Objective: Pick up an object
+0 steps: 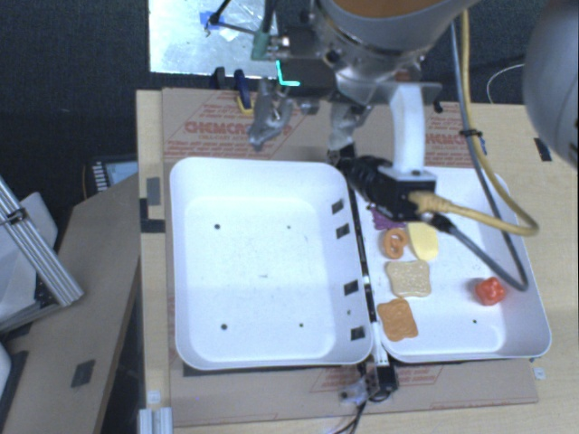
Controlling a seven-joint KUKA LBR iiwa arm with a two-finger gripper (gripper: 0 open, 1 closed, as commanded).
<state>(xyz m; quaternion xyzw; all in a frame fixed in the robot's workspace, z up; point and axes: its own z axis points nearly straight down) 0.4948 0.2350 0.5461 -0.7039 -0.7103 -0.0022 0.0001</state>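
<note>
Five objects (409, 278) lie in the right bin (516, 333); the pincer (301, 127) gapes wide, holding nothing.

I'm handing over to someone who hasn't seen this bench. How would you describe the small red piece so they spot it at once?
Start at the right-hand bin. A column of tan and yellow pieces runs down its left side; look away from it toward the bin's right wall. The red piece sits there alone, small, round and the sole red item, well apart from the pale toast-like square.

White bins (253, 197), red ball (489, 290), yellow piece (423, 240), tan cracker (410, 278), orange cracker (397, 319)
</note>
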